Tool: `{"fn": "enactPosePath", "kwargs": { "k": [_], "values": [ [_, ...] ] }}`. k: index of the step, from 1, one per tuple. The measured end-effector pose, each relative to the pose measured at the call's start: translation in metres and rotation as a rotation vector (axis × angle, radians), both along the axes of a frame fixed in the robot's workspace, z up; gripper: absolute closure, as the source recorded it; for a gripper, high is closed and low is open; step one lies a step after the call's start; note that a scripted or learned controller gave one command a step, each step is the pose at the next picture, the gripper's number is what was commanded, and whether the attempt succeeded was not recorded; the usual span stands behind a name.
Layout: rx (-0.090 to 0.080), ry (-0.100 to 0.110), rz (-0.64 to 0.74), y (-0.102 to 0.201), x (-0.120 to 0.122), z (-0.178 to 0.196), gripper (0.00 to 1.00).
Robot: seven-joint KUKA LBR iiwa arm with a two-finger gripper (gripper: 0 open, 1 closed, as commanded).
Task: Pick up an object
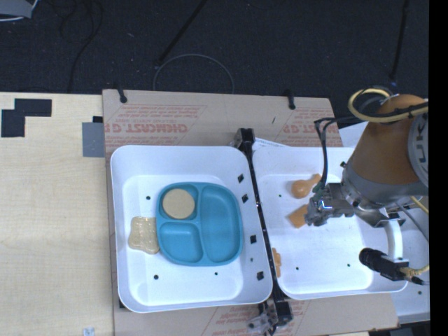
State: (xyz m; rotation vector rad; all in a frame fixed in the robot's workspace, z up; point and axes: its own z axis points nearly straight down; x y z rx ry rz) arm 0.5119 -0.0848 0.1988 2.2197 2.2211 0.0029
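In the right bin [336, 278] lie three small orange food pieces. One orange piece [303, 186] rests near the bin's far left part. A second orange piece [297, 218] lies just left of my gripper [318, 210], which hangs low over the bin's middle; whether they touch is unclear. The third orange piece [277, 260] sits against the bin's left wall near the front. The grey arm with its orange band [388, 145] reaches in from the right and hides the bin's right part.
The left bin [133, 278] holds a blue divided plate [210, 236] with a round tan cookie [178, 203] in its far-left compartment. A pale yellow food piece [143, 234] lies beside the plate's left edge. A black divider rail [255, 208] separates the bins.
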Motion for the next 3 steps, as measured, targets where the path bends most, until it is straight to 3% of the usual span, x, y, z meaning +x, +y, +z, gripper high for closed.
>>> {"fn": "enactPosePath", "kwargs": {
  "k": [2,3],
  "values": [
    [0.000,0.001,0.000,-0.001,-0.001,0.081,1.00],
    [0.000,0.005,0.002,0.039,0.022,0.072,1.00]
  ]
}}
